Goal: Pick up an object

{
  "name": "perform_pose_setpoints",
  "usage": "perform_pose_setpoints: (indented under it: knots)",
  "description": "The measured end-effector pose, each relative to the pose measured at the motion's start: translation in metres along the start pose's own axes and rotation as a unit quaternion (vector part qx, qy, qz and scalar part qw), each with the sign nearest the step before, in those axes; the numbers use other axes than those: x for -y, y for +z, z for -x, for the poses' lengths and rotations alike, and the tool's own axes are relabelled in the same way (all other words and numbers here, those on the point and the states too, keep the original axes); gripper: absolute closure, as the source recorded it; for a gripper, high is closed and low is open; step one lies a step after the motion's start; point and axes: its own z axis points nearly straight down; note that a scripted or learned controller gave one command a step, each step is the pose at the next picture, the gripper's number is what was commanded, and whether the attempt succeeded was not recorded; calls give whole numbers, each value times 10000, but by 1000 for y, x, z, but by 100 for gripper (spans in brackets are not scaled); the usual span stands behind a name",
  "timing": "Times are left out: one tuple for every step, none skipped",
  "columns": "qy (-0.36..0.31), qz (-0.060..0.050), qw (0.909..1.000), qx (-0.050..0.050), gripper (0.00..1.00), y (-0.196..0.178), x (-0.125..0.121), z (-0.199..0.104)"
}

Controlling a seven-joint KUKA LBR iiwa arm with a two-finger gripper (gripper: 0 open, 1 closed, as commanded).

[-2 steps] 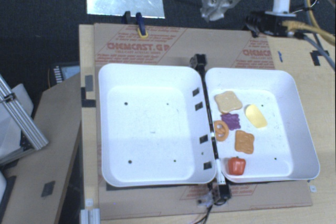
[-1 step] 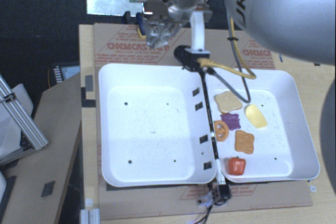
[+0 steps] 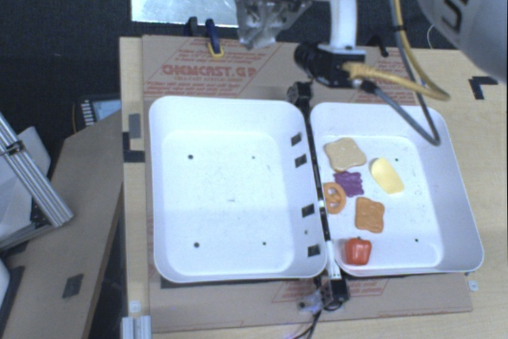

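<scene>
Red pepper sits far below the gripper, whose state I cannot tell; descend centred over one isolated piece.

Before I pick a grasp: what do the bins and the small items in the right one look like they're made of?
Both bins, left and right, look like thin moulded white plastic, smooth with a slight sheen and rounded rims. The toast slice, yellow piece, purple piece, pretzel, orange waffle and red piece look like matte toy food, probably plastic or rubber.
</scene>
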Motion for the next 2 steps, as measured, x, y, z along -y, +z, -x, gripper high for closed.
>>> perform_pose_setpoints:
  knots:
    - [45,-49,10000,25,100,9,47,59]
    - [9,-26,10000,20,100,6,14,30]
